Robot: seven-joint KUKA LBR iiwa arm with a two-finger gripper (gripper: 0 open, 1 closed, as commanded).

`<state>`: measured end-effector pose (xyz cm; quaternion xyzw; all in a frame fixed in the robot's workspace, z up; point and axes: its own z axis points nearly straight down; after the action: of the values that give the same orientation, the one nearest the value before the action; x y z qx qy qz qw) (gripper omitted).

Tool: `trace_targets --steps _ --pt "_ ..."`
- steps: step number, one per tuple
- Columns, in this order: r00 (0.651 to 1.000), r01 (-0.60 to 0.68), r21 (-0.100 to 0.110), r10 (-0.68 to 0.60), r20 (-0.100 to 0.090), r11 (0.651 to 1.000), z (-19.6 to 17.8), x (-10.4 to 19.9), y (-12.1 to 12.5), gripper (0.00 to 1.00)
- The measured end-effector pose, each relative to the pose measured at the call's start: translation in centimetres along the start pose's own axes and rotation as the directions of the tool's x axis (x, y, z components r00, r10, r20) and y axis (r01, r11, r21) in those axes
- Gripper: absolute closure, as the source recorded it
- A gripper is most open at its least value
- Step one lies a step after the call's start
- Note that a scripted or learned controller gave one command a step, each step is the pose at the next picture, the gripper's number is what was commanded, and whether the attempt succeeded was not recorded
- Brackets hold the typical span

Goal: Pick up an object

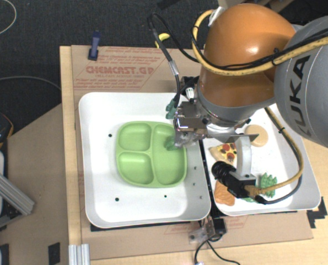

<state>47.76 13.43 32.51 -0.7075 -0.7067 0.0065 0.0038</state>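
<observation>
Over left bin (97, 148): gripper (177, 139) at green divided plate's (147, 162) right edge
Grip: cannot tell
Right bin (301, 175): pizza slice (225, 151), small toys

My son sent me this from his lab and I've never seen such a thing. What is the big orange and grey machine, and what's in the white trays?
It is a robot arm, seen by a camera above the bench looking down at a slant. The arm reaches in from the right. Its gripper, the small metal part at its tip, sits over the right edge of a green divided plate lying in the left bin. The right bin holds small toy foods, among them a pizza slice. I cannot tell whether the gripper holds anything.
</observation>
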Motion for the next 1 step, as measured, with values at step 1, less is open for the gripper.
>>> trace_targets --steps 1 --pt "1.000 0.008 -0.035 -0.009 -0.013 0.999 -16.85 5.13 -0.04 1.00"
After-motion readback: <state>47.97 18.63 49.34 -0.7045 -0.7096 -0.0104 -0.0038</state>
